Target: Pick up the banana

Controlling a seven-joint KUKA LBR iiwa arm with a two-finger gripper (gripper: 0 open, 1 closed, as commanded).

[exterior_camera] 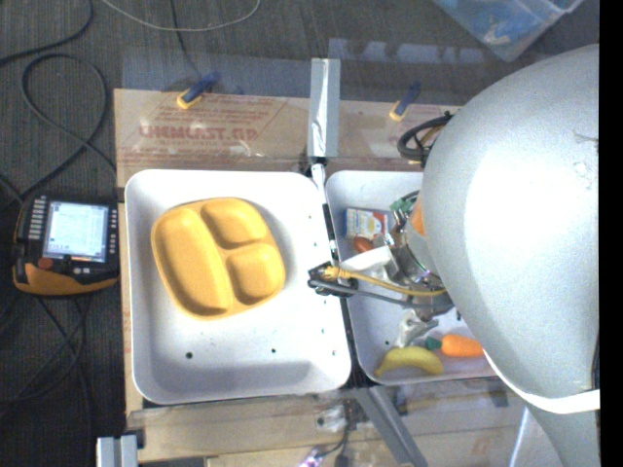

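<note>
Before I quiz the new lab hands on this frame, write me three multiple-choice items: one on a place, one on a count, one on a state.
1. Where does the banana lie?
A. on the yellow tray
B. near the front edge of the right bin
C. on the floor by the pendant

2. How many compartments does the yellow tray have?
A. three
B. one
C. six

3. What state is the banana in?
A. lifted above the bins
B. standing upright on the tray
C. lying on the bin floor beside the carrot

Key: 1 B, it rests at the near edge of the right bin. 2 A, ridges split the tray into three wells. 3 C, it lies flat next to the carrot.
</note>
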